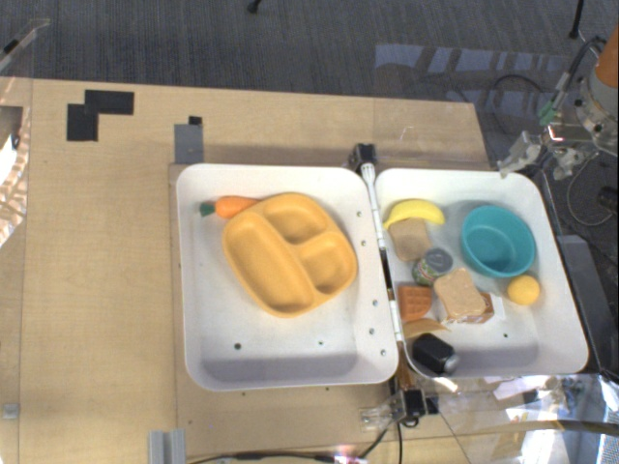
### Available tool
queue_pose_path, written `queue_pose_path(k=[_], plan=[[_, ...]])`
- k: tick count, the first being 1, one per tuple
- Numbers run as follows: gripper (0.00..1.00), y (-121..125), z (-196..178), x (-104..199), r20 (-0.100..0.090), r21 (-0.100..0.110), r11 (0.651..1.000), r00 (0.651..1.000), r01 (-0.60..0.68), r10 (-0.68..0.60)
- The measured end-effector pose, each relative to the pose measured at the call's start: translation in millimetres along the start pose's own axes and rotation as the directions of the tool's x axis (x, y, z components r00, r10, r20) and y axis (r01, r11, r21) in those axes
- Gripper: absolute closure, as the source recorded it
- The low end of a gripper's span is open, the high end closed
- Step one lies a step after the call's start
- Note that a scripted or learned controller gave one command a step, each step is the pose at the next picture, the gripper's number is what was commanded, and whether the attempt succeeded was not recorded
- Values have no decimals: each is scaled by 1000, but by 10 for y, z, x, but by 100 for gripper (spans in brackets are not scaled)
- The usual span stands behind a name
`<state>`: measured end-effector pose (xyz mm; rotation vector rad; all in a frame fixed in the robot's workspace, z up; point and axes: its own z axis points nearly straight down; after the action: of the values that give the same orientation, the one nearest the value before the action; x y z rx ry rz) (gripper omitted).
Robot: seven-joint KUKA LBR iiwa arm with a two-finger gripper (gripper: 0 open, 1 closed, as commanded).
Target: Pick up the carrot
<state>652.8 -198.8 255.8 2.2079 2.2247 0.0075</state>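
The carrot (232,206) is small and orange with a green top at its left end. It lies in the far left corner of the left bin (280,365), touching the rim of a yellow divided plate (288,251). My gripper (553,131) is far from it, outside the right bin's far right corner and partly cut off by the view's edge. Nothing is seen held in it.
The right bin (551,351) holds a banana (414,212), a teal bowl (497,242), a lemon (523,290), a bread slice (462,296), a small can (435,262) and a black object (433,354). A metal divider (379,249) runs between the bins.
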Motion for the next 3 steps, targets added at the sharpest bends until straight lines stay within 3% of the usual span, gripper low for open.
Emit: queue_pose_path(k=[1, 2, 3], plan=[[0, 180, 1710, 29, -14, 8, 990, 990, -138, 138], [0, -560, 852, 166, 1, -2, 998, 998, 67, -67], [0, -634, 1124, 769, -5, 4, 999, 999, -41, 41]])
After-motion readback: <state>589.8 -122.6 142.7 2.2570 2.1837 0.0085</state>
